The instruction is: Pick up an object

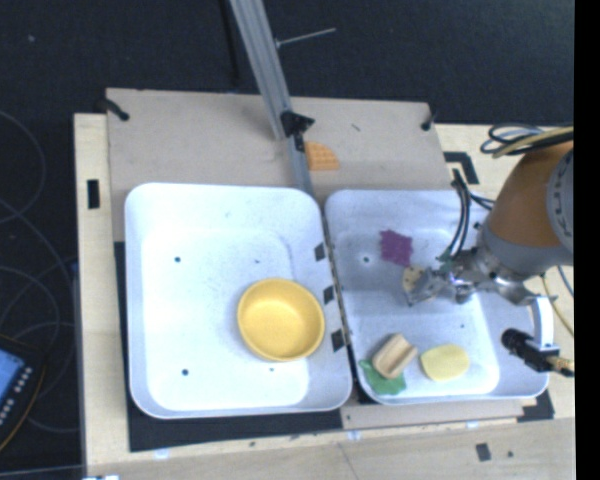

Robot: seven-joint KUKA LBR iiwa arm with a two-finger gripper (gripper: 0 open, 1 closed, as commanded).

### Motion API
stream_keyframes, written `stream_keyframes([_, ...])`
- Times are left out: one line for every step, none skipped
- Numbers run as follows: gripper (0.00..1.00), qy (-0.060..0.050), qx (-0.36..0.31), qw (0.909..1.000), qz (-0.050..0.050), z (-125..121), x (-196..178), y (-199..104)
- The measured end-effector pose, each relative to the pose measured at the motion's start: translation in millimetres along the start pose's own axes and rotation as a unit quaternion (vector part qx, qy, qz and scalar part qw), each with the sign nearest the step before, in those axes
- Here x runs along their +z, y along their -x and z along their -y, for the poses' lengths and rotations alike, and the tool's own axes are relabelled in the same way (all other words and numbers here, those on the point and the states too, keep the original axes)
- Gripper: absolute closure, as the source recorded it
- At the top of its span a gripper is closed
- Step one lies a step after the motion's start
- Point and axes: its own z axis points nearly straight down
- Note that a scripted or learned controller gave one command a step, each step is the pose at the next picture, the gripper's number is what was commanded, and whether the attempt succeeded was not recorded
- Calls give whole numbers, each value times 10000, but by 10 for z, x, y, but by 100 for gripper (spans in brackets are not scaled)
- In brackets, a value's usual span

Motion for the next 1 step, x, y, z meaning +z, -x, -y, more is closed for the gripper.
stream_keyframes([100, 41, 14, 10000, 6, -21, -144, 12])
